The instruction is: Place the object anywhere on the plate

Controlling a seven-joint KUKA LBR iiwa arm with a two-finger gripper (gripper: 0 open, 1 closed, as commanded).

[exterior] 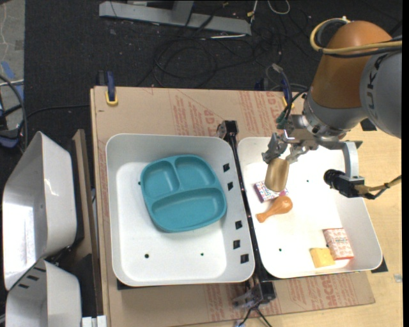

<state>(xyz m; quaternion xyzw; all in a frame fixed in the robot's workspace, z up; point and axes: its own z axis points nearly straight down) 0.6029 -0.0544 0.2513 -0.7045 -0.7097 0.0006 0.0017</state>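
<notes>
down at the near edge, the cardboard-brown bench top (192, 300) peeks out under both bins, printed with faded red lettering. just above it in the right bin (358, 255), near corner, sits a small yellow block (321, 257) touching a pink-and-white packet (339, 241). moving up the right bin, here's an orange chicken-drumstick toy (276, 208), lying on its side, thin end pointing toward the divider. right beside it, a little purple-and-white box (263, 190). and now the action: a tan, rounded, bottle-like object (277, 174), smooth and golden-brown, hangs upright directly under the gripper (281, 153), its lower end just over the purple box and the drumstick. the gripper's metal fingers (273, 148) are clamped around its top, so it's being held, over the right bin's left part, close to the divider. a black fitting (339, 180) with a cable juts out on the arm's right.

across in the left bin (121, 211), the teal plate (183, 193) lies flat with three compartments, two small ones at the far side and one long one nearer, nothing on it. small black marks dot the bin walls.

further back, the grey arm (383, 83) with its big orange band (348, 64) comes in from the right. beyond the bench, dark floor, tangled black cables (192, 45), a grey bar (172, 18). off to the left, more white tubs (32, 204).
</notes>
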